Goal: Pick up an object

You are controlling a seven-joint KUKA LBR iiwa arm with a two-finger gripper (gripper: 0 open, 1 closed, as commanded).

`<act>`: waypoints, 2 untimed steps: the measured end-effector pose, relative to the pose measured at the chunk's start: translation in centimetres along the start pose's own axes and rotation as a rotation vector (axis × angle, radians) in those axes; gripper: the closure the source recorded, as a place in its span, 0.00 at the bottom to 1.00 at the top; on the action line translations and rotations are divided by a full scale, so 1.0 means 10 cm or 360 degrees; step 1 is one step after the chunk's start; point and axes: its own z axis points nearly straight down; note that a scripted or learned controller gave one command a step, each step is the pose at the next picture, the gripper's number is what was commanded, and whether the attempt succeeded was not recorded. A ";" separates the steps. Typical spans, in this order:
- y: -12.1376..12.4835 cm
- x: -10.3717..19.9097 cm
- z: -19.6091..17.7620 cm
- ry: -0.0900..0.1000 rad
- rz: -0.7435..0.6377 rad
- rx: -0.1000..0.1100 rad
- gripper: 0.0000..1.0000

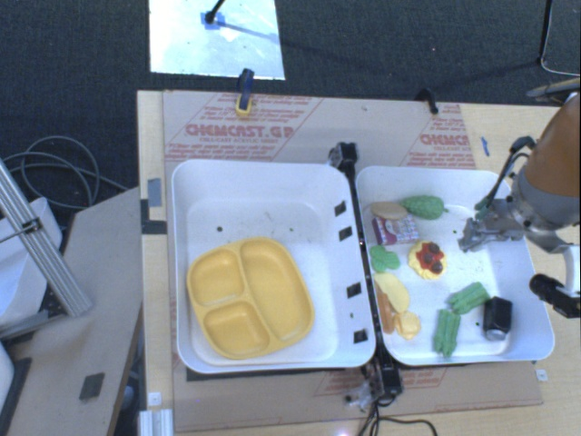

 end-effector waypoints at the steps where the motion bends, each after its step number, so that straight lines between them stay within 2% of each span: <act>1: -0.49 -0.37 -0.57 0.0001 0.0011 0.0006 1.00; 2: -0.37 -0.42 -3.12 -0.0007 -0.0003 -0.0021 1.00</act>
